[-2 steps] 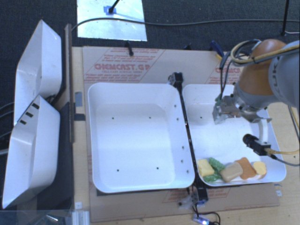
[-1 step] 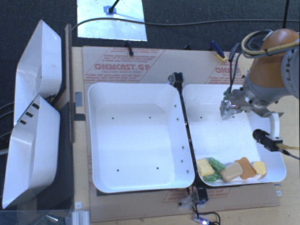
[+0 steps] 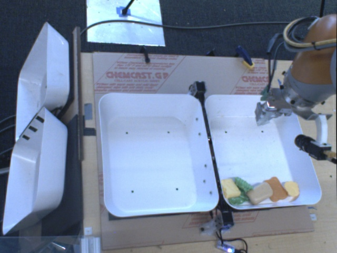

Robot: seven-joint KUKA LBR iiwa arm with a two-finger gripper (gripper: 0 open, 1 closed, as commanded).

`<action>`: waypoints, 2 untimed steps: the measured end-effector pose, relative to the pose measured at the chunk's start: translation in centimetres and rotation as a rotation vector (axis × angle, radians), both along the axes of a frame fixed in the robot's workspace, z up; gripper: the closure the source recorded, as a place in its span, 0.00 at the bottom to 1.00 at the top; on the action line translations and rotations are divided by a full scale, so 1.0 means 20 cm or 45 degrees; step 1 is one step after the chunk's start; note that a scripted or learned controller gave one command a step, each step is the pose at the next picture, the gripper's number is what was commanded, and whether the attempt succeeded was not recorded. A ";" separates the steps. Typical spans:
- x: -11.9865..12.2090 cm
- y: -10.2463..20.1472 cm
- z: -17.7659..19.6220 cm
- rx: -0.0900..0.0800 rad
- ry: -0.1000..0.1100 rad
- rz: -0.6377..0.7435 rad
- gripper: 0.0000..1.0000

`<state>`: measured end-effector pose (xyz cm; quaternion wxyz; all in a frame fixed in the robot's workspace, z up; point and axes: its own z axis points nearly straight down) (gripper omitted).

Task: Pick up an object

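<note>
Dark carpet surrounds the desk (image 3: 174,70), whose top is covered by a brown sheet printed in red. Nearest the camera, along the front wall of the right bin (image 3: 305,165), a row of small objects lies packed together: a yellow piece (image 3: 229,187), a green piece (image 3: 241,185) just behind and beside it, a tan block (image 3: 259,194), an orange block (image 3: 275,188) and a second yellow piece (image 3: 291,189) at the right end. Beside it, the left bin (image 3: 152,152) shares the middle divider. Farther back, the hand (image 3: 263,114) hangs over the rear part of the right bin, well apart from the objects; whether it is spread or pressed together I cannot tell. Nothing shows between its tips.
</note>
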<state>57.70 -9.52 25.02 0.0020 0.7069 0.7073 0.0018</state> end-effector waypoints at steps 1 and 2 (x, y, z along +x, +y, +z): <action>-0.01 0.30 0.01 0.002 0.005 0.006 1.00; -0.04 0.60 -0.04 0.002 0.007 0.007 1.00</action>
